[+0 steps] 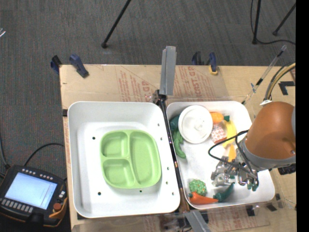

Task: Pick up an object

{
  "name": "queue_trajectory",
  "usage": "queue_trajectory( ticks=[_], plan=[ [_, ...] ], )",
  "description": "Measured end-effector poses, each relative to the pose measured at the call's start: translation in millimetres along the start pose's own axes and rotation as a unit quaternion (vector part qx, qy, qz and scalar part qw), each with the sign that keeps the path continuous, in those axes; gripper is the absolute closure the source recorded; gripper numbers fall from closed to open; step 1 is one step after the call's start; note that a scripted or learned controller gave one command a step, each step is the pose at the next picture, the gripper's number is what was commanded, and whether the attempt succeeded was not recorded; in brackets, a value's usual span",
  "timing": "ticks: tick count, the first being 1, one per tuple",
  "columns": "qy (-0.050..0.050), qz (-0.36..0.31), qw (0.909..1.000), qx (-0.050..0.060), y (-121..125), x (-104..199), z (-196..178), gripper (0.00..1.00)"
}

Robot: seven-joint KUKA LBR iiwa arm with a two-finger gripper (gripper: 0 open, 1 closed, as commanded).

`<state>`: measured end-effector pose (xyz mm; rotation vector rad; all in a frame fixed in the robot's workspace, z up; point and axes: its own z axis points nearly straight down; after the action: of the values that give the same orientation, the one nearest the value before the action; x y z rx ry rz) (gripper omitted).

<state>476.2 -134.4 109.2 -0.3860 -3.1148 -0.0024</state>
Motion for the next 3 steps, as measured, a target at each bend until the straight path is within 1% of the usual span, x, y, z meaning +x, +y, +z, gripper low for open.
queue_trajectory(
  ticks=[1,2,3],
  plan=[
    [0.000,-0.001,1.0000,0.000,0,0,0,0.00],
    [-0.001,-0.035,0.9994,0.000,-27,-71,23,0.00],
    [-0.003,-0.038,0.9993,0.000,-25,-73,12,1.00]
  ],
)
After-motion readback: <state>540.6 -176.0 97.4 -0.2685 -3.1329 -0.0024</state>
